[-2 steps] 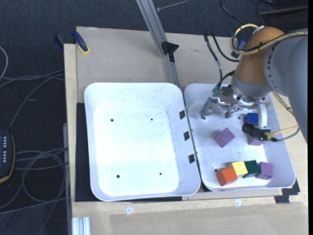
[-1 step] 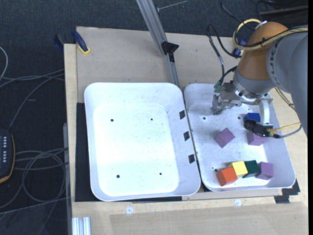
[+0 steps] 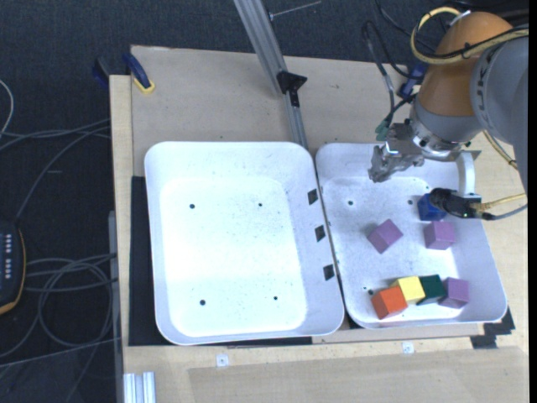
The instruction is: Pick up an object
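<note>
My gripper [image 3: 384, 168] hangs over the back of the right bin [image 3: 352, 300], above bare bin floor, with no block under it. A purple block [image 3: 384, 235] lies in the bin's middle, in front of the gripper. Another purple block [image 3: 440, 235] sits to its right, with a blue block [image 3: 430, 207] just behind that. Along the front wall stand an orange block [image 3: 389, 301], a yellow block [image 3: 411, 289], a green block [image 3: 433, 288] and a third purple block [image 3: 457, 292] in a row.
The left bin [image 3: 168, 166] lies beside the right one, with small black clips [image 3: 320, 232] along the shared wall. A slanted metal rod [image 3: 270, 49] crosses the bench behind the bins. Cables trail off the arm at the right.
</note>
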`<state>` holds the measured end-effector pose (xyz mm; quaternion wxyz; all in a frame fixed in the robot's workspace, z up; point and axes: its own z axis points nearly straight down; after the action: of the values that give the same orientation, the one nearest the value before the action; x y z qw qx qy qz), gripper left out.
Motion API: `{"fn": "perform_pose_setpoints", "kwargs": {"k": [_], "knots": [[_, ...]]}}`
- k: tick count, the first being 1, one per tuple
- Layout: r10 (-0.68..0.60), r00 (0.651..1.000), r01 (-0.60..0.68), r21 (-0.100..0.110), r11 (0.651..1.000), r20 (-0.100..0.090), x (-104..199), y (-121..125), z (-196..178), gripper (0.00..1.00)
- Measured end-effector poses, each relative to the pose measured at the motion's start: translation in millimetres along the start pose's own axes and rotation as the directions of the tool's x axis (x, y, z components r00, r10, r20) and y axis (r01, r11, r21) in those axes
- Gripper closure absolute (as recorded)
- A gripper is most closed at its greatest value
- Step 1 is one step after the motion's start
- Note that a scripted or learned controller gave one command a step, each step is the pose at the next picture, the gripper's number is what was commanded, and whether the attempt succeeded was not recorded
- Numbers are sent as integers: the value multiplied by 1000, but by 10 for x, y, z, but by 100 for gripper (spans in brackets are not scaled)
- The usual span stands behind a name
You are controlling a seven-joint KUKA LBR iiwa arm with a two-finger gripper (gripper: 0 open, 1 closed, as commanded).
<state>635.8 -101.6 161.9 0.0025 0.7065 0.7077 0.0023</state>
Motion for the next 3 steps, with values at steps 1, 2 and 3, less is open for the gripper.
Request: {"fn": "perform_pose_setpoints", "kwargs": {"k": [1,2,3], "knots": [[0,1000,0,0,1000,0,14,-16,-449,100],[0,1000,0,-2,1000,1,17,5,-999,100],[-3,1000,3,9,1000,-3,504,-142,-873,100]]}}
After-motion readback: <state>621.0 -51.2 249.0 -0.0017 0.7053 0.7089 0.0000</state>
